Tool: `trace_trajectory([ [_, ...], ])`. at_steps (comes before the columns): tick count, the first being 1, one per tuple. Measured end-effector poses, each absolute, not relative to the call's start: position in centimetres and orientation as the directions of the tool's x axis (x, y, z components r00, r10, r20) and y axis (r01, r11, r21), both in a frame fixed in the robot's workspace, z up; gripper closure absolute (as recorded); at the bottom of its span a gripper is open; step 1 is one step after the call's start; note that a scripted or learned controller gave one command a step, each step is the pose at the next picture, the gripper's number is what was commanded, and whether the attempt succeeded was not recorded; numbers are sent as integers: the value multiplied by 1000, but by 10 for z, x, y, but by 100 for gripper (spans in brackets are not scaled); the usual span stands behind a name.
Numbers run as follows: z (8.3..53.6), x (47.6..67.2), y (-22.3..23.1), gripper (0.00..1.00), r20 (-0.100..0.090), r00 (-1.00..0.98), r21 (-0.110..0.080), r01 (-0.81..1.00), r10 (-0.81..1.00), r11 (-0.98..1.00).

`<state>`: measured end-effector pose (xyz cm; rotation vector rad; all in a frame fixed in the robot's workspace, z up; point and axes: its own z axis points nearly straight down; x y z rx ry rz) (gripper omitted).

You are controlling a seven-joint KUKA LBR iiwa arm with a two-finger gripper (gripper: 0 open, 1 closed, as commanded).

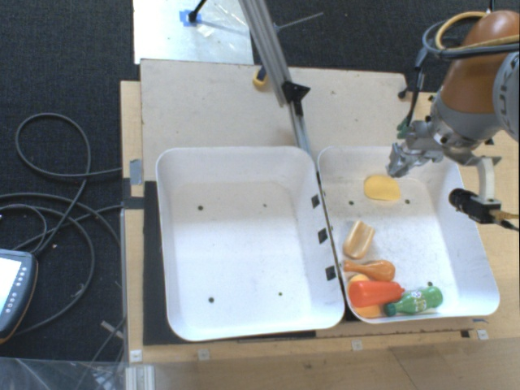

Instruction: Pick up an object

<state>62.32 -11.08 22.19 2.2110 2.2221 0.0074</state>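
Note:
In the right bin [471,258] a flat yellow object [381,188] lies near the far wall. My gripper [397,167] hangs just above and to the right of it, at the bin's far edge. Nothing shows between its fingers. Further toward the front lie a tan bread-like piece [358,238], an orange drumstick-shaped piece [370,268], a red-orange block [374,292] and a green bottle [415,301].
The left bin [236,242] sits beside the right one, with a dark divider strip [322,234] between them. A slanted metal pole [272,47] crosses the bench at the back. Cables lie on the floor at left.

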Motion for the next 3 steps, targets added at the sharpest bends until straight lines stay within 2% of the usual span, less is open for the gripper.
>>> trace_trajectory([
  [1, 226, 607, -49, 100, 3, -11, 1, 1000, 1000, 11],
  [2, 233, 597, 12, 100, 3, -12, 1, 1000, 1000, 12],
  [3, 241, 577, 60, 100, 3, -11, 0, 1000, 1000, 11],
])
